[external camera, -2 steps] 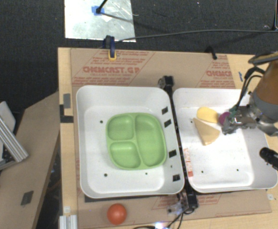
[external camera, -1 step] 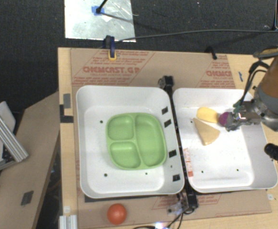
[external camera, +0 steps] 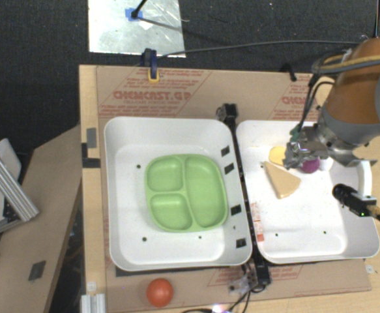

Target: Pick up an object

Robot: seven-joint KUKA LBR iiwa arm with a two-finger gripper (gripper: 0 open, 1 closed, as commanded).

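Gripper (external camera: 298, 156) lowered into the right bin (external camera: 320, 240), poised over the objects clustered at the bin's far side, presumably to take one; its state of closure cannot be told from this slant; just beside it lie a rounded yellow piece (external camera: 277, 154), a flat tan wedge (external camera: 282, 180) with matte surface, and a small purple object (external camera: 310, 165) partly hidden by the wrist; left bin (external camera: 124, 240) holds a glossy green divided plate (external camera: 186, 192) of three compartments; an orange ball (external camera: 160, 291) rests on the cardboard bench (external camera: 196, 87) outside both bins.
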